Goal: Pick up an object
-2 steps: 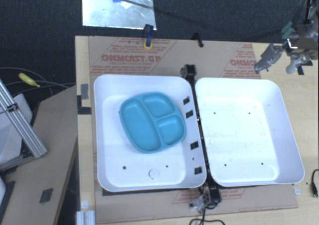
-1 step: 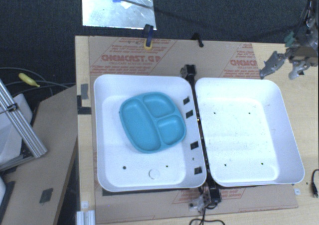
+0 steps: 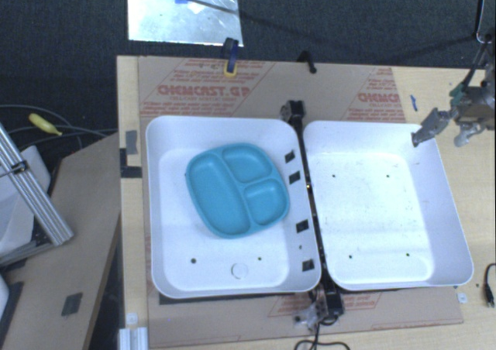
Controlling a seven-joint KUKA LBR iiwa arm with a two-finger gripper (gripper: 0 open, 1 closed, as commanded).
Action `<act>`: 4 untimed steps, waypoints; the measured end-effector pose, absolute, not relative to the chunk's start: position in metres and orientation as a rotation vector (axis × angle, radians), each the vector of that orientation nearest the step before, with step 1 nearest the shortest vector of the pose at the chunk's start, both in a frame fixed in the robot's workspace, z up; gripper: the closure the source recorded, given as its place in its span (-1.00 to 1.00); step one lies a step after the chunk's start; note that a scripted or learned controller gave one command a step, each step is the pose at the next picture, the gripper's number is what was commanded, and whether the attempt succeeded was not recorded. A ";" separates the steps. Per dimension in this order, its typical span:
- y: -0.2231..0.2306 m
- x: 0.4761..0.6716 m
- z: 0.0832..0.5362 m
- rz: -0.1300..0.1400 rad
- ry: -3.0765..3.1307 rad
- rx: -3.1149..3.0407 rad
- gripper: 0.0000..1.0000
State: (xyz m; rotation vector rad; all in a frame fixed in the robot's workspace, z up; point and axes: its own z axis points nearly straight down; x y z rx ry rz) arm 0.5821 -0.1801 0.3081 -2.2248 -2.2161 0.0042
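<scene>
The blue divided plate point(image 3: 236, 190), the only loose thing to pick up here, is lying flat in the middle of the left bin point(image 3: 167, 155), untouched and well apart from the claw. Judging from that, the pick is not yet begun in any useful sense: nothing is being lifted, and the approach, the descent and the grasp are all still to come.

Taking the plate as landmark, the counter point(image 3: 372, 89) is spreading out on all sides of it, covered with brown printed board. The right bin point(image 3: 434, 178) is sitting just beside the left one, on the far side of the dark hinge strip point(image 3: 302, 186) from the plate. Beyond the plate, past the counter's far edge, a shiny metal sheet point(image 3: 186, 0) is lying on dark carpet. To the plate's left, off the counter, an aluminium frame rail point(image 3: 31, 193) is slanting down, with a small yellow piece point(image 3: 45, 124) on a cable above it.

The claw point(image 3: 446, 124) is hanging to the plate's far right, above the right bin's far corner, nothing between its fingers; whether they are apart or together I cannot tell at this size.
</scene>
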 end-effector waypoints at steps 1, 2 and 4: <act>-0.184 0.506 0.347 -0.002 -2.221 -2.225 -1.00; -0.146 0.487 0.477 -0.016 -2.241 -2.223 -1.00; -0.011 0.497 0.369 -0.007 -2.231 -2.218 1.00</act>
